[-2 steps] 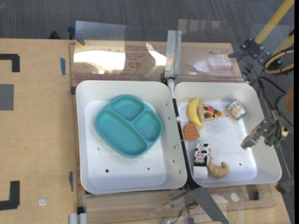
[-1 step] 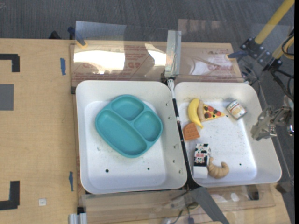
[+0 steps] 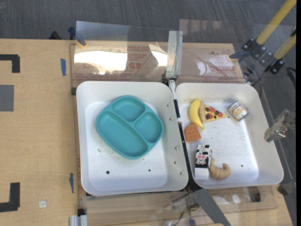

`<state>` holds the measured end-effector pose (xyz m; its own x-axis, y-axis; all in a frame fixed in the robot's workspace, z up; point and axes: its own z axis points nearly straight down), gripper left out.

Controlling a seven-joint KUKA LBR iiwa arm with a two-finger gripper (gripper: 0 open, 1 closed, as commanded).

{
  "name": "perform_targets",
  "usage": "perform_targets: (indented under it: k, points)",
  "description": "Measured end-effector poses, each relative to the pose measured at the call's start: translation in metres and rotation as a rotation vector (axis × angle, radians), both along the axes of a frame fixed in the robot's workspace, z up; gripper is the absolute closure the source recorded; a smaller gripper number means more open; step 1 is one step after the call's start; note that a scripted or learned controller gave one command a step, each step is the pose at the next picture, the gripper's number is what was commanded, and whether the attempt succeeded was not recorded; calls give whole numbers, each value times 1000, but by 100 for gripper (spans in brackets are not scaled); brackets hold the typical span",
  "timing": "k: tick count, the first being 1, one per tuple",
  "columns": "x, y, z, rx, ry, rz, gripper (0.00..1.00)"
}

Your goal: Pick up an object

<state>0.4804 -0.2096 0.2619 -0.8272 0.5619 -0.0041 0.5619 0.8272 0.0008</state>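
At the right rim: a small grey shape, most likely the gripper (image 3: 278, 128), hangs over the outer edge of the right bin (image 3: 263, 169); it is too small and blurred to tell whether it is apart or together, and nothing shows in it.
Nearest thing: a small can (image 3: 237, 110) lies tilted in the far right part of the bin, apart from the rest. It is round, so I judge it could roll away from a glancing touch.
Middle group: a pizza slice (image 3: 213, 113) touches a banana (image 3: 195, 112), and a waffle piece (image 3: 192, 133) lies just beside the banana's lower end. A grab here could catch two things or wedge against the divider wall.
Near corner: a little cow-print carton (image 3: 202, 155) sits just beside a croissant (image 3: 220, 170), both close to the near wall. The carton could tip, and the wall leaves little room to close around either.
Left bin: the left bin (image 3: 89, 173) holds a teal divided plate (image 3: 129, 126), well away from the gripper. It is wide and flat, and would probably slip from an edge pinch.
Start position: a straight descent from over the rim would likely strike the bin's edge or the table (image 3: 33, 126) side instead of any object.
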Motion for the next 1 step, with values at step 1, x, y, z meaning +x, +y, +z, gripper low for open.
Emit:
perform_targets:
  k: [1]
  points:
    - [23,-14,71,-5,-6,418,100]
